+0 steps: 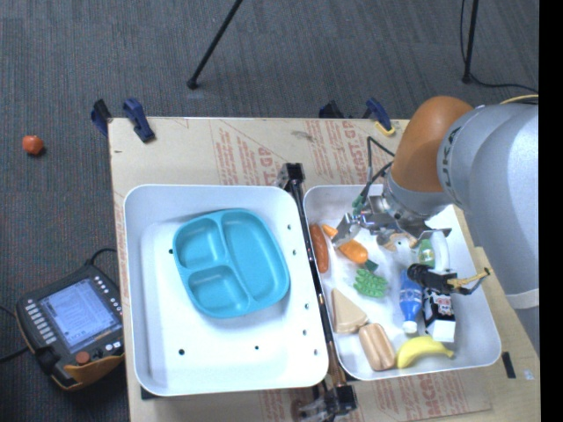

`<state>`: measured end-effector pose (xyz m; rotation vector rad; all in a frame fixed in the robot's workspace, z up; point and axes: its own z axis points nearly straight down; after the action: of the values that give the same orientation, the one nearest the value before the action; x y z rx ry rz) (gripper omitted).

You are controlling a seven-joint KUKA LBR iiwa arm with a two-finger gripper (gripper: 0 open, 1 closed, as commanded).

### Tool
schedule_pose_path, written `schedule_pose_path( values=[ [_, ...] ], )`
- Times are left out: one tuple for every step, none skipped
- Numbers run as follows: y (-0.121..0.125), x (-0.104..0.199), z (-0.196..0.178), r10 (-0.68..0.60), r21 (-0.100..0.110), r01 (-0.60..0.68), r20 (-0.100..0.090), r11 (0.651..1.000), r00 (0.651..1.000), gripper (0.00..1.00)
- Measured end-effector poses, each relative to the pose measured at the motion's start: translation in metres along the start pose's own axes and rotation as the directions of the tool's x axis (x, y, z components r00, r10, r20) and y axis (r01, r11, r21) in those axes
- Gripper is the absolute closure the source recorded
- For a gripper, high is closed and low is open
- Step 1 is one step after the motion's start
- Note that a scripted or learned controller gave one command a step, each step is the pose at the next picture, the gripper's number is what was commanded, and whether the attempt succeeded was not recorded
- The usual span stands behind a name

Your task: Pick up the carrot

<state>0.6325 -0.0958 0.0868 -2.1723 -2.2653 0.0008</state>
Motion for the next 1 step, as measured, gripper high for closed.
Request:
schedule_pose_path(
  values=[
    [0.0005, -0.0001, -0.0106, -0.002, 0.0, 0.002, 0.0, 1.0, 1.0, 1.0]
  ],
)
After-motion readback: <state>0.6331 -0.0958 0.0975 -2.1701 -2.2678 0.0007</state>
